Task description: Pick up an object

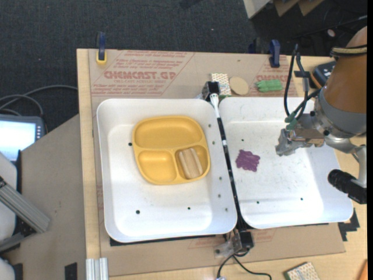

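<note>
I see the surface (pixel 145 74), a light board with red lettering, carrying two shallow white bins set side by side. The left bin (pixel 116 203) holds a yellow divided plate (pixel 166 136), and a pale tan block (pixel 189 162) lies in that plate's lower right compartment. The right bin (pixel 291 206) has a small purple object (pixel 247 160) lying flat on its floor, near its left wall. My arm (pixel 349 86) reaches in from the right, its orange band above the grey wrist, bending down over the right bin's upper right part with black cables looping off it. The pincer (pixel 284 147) points leftward and down, low over the bin floor, to the right of the purple object and apart from it; I cannot tell whether it is open or closed, and I see nothing in it.
</note>
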Available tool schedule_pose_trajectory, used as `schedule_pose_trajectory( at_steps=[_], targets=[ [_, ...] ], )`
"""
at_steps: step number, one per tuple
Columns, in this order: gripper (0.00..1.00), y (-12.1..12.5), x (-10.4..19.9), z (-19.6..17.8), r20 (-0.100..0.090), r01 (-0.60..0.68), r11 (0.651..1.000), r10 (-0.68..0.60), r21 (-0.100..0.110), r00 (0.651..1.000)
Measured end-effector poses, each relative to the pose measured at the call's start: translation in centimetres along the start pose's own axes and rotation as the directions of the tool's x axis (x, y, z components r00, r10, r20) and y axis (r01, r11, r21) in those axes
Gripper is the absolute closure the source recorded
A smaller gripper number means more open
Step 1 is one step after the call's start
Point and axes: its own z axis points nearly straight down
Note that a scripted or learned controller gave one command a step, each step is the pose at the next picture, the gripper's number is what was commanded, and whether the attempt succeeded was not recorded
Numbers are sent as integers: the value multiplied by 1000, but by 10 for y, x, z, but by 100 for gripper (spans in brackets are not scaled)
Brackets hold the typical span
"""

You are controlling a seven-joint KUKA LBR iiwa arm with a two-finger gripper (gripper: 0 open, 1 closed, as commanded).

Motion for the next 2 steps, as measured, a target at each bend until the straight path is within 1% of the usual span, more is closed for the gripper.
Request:
schedule_pose_trajectory(
  at_steps=[1,2],
  targets=[
    [100,25,17,6,0,1,1000,-1,0,1000],
    [100,24,16,-5,1,0,1000,0,-4,1000]
  ],
)
